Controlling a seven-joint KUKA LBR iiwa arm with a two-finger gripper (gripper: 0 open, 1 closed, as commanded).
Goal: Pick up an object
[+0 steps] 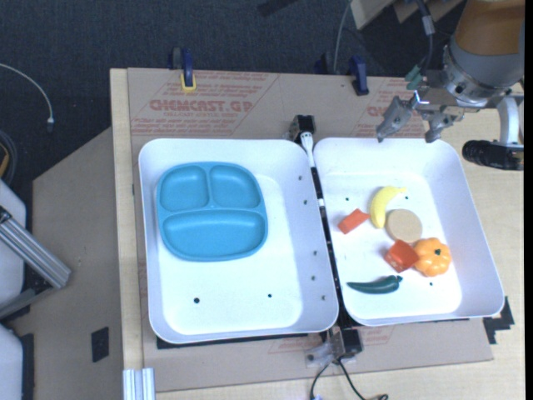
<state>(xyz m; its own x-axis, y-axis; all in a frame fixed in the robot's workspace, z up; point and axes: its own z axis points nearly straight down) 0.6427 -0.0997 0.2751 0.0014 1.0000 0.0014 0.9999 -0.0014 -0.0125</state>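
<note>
The right white bin (466, 223) holds a yellow banana (383, 204), a small red-orange block (353, 221), a tan round disc (404, 223), a red piece (400, 255), an orange pepper-like fruit (433, 257) and a dark green chili (375, 285). My gripper (412, 124) hangs above the far rim of that bin, open, its two fingers spread with nothing between them. It is well behind the banana and above all the objects.
The left white bin (166, 307) carries a blue divided plate (213, 210). Both bins rest on a cardboard-brown board (250, 98) with blue clamps at the back edge. Cables and a black fitting lie between the bins at the back.
</note>
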